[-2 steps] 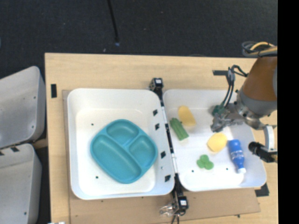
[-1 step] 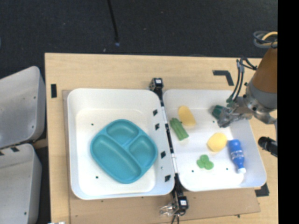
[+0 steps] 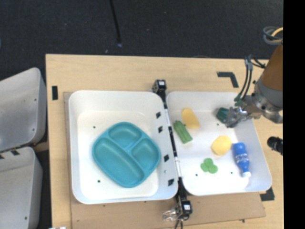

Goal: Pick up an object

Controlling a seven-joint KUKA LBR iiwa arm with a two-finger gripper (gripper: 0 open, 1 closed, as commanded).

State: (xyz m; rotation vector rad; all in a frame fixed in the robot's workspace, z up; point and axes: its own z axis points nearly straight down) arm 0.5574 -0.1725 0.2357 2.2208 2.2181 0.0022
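My gripper (image 3: 230, 116) hangs low over the back right part of the right bin (image 3: 200, 187), with the arm coming in from the right. A small dark green thing (image 3: 222, 113) sits right at its tip; whether it is held is unclear. In this bin lie a yellow oblong piece (image 3: 190, 118), a green ridged piece (image 3: 182, 131), a round yellow piece (image 3: 221, 145), a blue bottle (image 3: 240, 158) and a small green clump (image 3: 208, 165). The round yellow piece lies just in front of the gripper.
The left bin (image 3: 76, 128) holds a teal divided plate (image 3: 126, 153). A black-clipped divider (image 3: 169, 137) runs between the bins. The wooden bench (image 3: 119, 73) shows behind both bins, and grey chairs (image 3: 19, 109) stand at the far left.
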